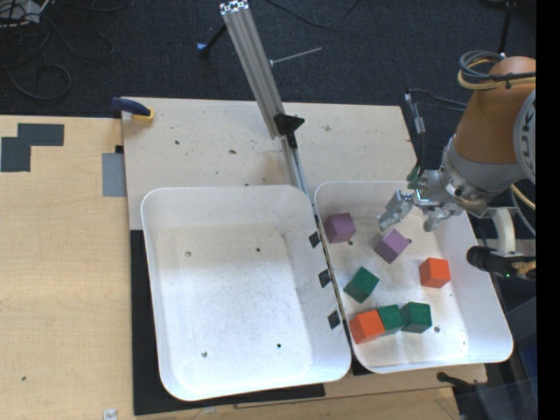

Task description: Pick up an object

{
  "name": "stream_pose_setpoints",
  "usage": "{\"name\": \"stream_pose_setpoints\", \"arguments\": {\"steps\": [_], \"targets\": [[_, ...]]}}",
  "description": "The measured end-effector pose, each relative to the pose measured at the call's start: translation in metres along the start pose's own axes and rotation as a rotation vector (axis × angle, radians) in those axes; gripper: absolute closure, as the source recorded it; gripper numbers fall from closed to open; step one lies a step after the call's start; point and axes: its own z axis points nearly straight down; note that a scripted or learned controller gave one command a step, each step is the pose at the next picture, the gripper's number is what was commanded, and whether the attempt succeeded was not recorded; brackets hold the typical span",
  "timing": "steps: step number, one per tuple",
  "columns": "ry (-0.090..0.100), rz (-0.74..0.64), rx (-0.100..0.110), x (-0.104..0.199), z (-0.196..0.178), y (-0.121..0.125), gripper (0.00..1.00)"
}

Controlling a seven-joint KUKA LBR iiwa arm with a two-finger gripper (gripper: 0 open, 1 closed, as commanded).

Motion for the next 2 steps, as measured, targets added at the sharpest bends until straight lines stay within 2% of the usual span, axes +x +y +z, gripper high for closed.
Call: {"name": "stream_pose_setpoints", "arguments": {"steps": [1, 2], "targets": [[-0.001, 0.001, -0.005, 0.0, -0.003, 0.001, 0.0], [0.0, 0.002, 0.0, 0.0, 0.045, -0.008, 0.0]]}}
